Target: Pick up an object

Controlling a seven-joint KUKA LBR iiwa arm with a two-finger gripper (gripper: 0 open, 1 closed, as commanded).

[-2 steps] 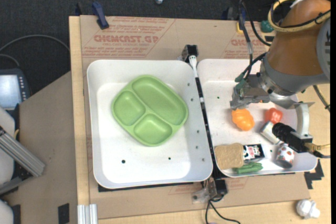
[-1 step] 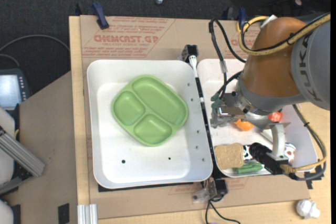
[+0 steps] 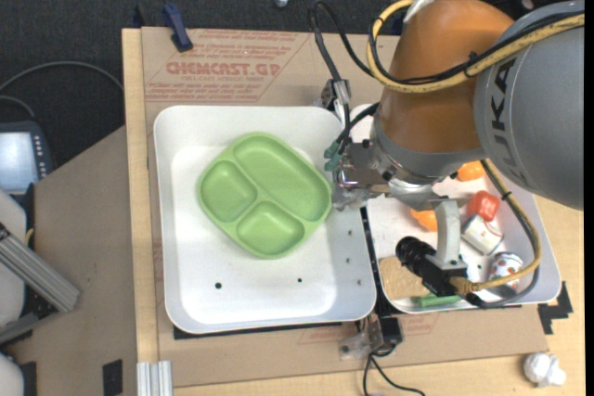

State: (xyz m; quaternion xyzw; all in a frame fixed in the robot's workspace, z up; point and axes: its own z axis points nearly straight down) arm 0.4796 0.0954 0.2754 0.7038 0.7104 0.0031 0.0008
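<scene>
Centrally, a light green three-compartment plastic plate (image 3: 264,193) is seen lying flat in the left shallow white bin (image 3: 186,292). Small orange, white and red items (image 3: 481,216) are held in the right bin (image 3: 548,278) beneath the grey-and-orange arm (image 3: 445,97) above the desk (image 3: 102,227).

My own grey arm with its orange band (image 3: 445,70) covers most of the right shallow white bin (image 3: 548,269); the small orange and white objects (image 3: 483,213) there show only partly.
</scene>
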